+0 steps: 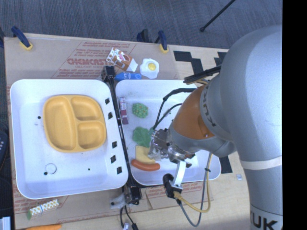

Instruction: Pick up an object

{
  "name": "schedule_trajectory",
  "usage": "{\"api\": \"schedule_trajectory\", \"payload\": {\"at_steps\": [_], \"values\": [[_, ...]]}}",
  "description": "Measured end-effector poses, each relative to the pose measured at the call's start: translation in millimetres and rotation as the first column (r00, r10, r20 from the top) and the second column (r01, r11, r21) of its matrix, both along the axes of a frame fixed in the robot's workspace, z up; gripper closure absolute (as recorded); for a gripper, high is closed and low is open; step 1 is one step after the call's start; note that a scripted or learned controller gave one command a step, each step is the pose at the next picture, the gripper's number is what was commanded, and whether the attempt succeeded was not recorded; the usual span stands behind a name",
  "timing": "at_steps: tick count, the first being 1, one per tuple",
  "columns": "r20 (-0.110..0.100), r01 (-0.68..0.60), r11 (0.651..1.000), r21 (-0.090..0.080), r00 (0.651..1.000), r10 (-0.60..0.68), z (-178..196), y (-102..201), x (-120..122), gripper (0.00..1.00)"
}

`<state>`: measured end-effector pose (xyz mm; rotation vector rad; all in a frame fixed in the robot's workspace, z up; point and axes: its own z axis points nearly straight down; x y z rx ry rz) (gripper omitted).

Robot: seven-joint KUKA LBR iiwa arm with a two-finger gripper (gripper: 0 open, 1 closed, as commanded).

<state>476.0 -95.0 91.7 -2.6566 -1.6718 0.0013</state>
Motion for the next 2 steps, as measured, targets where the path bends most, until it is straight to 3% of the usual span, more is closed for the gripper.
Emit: {"api": "schedule_trajectory", "payload": {"at_steps": [1, 2], "values": [[0.000, -0.214, 0.977, 0.000, 0.977, 0.214, 49.8, -39.9, 41.3, 1.00], [0.000, -0.214, 0.977, 0.001, 0.977, 0.214, 49.8, -39.7, 41.2, 0.00]]}}
